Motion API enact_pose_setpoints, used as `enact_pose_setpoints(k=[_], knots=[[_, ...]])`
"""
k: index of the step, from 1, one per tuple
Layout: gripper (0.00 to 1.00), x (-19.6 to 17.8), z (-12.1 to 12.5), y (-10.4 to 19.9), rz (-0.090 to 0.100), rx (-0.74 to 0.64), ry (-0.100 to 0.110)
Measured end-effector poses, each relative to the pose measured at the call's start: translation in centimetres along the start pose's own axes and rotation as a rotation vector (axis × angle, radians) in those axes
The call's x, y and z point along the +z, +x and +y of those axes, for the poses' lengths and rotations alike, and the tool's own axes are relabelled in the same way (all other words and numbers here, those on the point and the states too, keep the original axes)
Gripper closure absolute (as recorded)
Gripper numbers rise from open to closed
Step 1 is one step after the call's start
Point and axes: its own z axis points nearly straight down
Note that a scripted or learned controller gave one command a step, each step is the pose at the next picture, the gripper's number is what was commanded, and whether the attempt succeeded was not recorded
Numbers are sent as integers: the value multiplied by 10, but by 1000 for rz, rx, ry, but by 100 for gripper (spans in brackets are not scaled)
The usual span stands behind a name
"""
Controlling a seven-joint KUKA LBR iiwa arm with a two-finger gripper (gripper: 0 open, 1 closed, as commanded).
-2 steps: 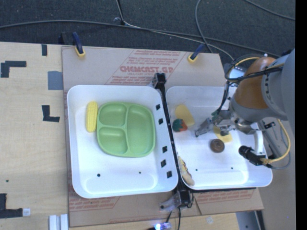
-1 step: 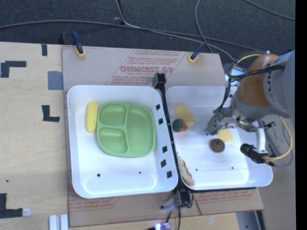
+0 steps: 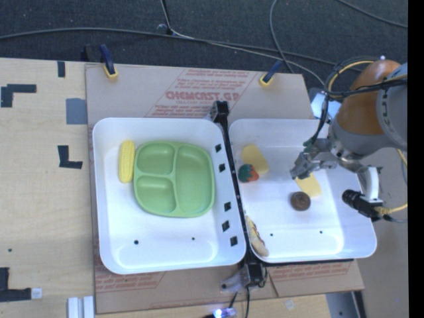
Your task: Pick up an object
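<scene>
The jaws (image 3: 303, 171) hang low in the right bin (image 3: 331, 247), but they are too small and dark to tell whether they are released or clenched. A pale yellow piece (image 3: 310, 187) lies just under them, partly hidden. Beside it sits a round brown object (image 3: 301, 201). A green divided plate (image 3: 175, 179) and a corn cob (image 3: 126, 161) rest in the left bin (image 3: 159, 257).

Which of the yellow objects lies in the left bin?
The corn cob, beside the green plate. The other two yellow pieces lie in the right bin.
</scene>
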Motion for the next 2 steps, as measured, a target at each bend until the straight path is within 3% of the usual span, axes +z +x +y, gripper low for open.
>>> enact_pose_setpoints(k=[2], knots=[[100,-114,-3,2,-1,-1,-4]])
